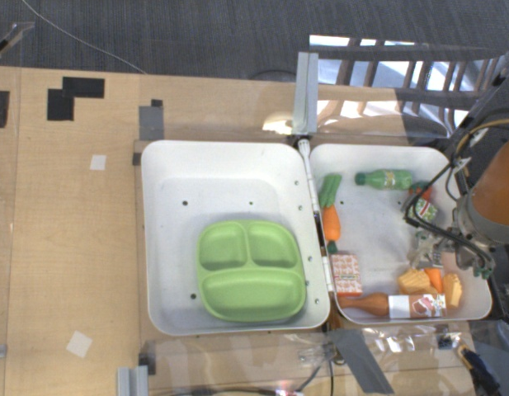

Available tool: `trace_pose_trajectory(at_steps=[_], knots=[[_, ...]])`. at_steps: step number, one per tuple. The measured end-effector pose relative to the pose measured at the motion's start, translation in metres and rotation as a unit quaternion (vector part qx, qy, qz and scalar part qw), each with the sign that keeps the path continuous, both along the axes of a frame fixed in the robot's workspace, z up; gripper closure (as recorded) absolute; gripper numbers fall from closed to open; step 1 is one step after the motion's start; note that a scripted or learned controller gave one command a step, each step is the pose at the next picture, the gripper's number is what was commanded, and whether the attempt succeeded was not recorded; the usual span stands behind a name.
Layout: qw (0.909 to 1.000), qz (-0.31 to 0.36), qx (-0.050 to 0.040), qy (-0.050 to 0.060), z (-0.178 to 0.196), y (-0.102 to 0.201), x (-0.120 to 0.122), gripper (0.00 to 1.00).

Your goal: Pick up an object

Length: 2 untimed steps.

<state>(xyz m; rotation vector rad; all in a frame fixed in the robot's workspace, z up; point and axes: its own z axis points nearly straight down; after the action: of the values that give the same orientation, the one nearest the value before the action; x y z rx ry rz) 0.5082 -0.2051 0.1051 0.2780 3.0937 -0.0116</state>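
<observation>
While the grey arm with its orange band [495, 190] reaches in from the right, its two-finger gripper [429, 258] hangs low over the lower right corner of the right-hand shallow white bin [378, 221]. Cables and the wrist cover the claw, so I cannot tell its state. Just below it, nearly touching, lies a cluster of small yellow and orange toy food pieces [431, 283]. Below those, a brown plastic sauce bottle with a white and red label [394, 305] lies flat along the bin's near wall, its long axis running left to right. Farther up the bin, well apart from the claw, rests a green plastic bottle [384, 180]. A toy carrot [330, 213] lies by the left wall. The left bin [180, 172] holds a green divided plate [251, 271]. The cluster seems the nearest target.
</observation>
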Motion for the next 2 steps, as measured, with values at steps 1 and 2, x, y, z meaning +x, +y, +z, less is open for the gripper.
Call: trace_pose_trajectory(at_steps=[1,2], knots=[[0.9825,0.186,-0.0052,0.001,-0.008,0.0,0.003,1.0],[0.9904,0.138,0.0007,0.008,0.085,0.049,0.076,1.0]])
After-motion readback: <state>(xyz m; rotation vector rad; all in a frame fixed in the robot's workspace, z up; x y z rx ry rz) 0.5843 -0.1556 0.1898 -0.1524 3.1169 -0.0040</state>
